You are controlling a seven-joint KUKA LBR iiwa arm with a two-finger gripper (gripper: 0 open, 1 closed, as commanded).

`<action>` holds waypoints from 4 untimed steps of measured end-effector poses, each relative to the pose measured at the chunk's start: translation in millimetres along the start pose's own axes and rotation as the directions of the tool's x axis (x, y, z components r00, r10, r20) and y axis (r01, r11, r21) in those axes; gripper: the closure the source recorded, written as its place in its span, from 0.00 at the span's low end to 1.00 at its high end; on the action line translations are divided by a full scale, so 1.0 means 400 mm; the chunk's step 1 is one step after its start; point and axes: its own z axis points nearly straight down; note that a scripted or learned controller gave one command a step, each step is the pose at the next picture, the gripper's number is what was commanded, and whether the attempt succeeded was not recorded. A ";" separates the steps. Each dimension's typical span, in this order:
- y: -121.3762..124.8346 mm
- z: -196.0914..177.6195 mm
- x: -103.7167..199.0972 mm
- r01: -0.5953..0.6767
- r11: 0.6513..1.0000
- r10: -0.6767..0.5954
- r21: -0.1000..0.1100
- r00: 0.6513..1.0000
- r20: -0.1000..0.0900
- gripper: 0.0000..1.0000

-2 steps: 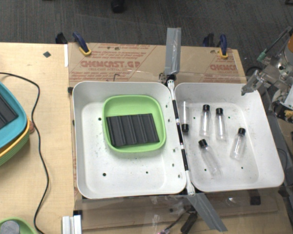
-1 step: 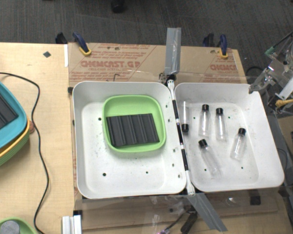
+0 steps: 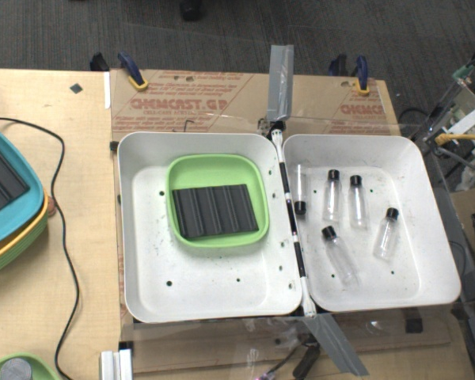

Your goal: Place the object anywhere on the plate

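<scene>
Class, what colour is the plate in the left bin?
Light green, clearest in the camera view: the plate carries a dark ribbed insert.

Green plate left bin; vials right bin.

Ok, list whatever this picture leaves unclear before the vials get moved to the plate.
1. Vial by the right bin's left wall: clear glass on white, so its outline is too faint to trace.
2. Vial contents: too small to judge, for example the one farthest right.
3. Green plate: the dark ribbed insert hides its floor.
4. Blue tray: cut off by the left edge.
</scene>
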 end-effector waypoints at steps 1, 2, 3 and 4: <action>0.067 -0.022 -0.014 -0.249 0.968 0.249 0.001 0.968 0.000 0.00; 0.064 0.063 -0.020 -0.256 0.967 0.256 0.002 0.967 0.000 0.00; 0.052 0.052 -0.044 -0.258 0.966 0.258 0.002 0.966 0.000 0.00; 0.031 0.042 -0.086 -0.260 0.966 0.260 0.003 0.966 0.000 0.00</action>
